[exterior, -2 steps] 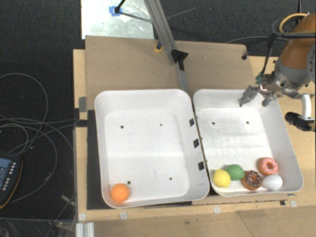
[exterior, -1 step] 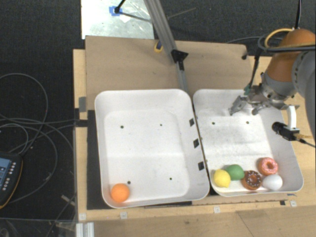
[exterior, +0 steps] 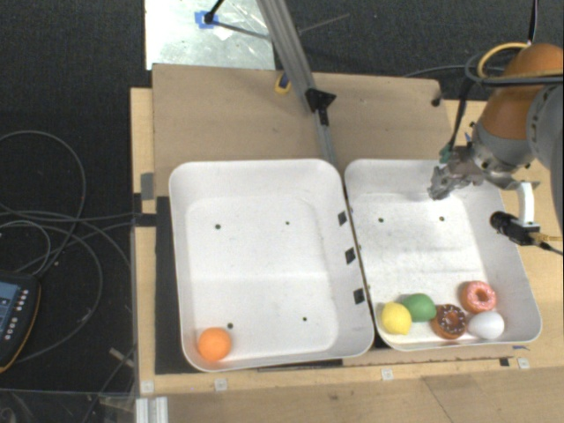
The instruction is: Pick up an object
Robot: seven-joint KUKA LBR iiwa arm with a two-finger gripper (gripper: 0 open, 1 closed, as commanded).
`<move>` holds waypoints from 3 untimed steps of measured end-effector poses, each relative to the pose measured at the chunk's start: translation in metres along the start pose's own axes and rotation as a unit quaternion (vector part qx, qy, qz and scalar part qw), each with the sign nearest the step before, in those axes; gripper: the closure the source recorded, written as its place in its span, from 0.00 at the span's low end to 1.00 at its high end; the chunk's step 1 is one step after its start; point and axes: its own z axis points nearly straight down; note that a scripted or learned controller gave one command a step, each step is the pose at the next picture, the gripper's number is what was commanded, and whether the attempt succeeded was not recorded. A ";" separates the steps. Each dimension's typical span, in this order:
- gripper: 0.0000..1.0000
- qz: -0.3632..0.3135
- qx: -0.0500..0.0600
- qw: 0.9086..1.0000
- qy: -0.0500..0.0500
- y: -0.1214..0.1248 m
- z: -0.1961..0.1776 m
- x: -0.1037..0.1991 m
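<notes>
An orange ball (exterior: 213,344) lies in the near left corner of the left bin (exterior: 256,179). Along the near edge of the right bin (exterior: 392,173) sit a yellow lemon (exterior: 397,318), a green round piece (exterior: 420,306), a chocolate donut (exterior: 449,322), a pink frosted donut (exterior: 478,296) and a white egg-like ball (exterior: 486,325). My gripper (exterior: 440,189) hangs over the far right part of the right bin, well away from those objects, with nothing seen between its fingers.
A grey pole (exterior: 295,51) slants down from the top to the gap between the bins. Black clips (exterior: 350,255) mark the seam where the bins meet. Cables (exterior: 44,227) and a handheld pendant (exterior: 13,311) lie on the dark floor at left.
</notes>
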 end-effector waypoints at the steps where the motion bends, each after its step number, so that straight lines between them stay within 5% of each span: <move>1: 1.00 0.001 -0.001 1.000 0.000 0.009 -0.050 -0.006; 3: 1.00 0.001 -0.001 1.000 0.000 0.013 -0.143 -0.005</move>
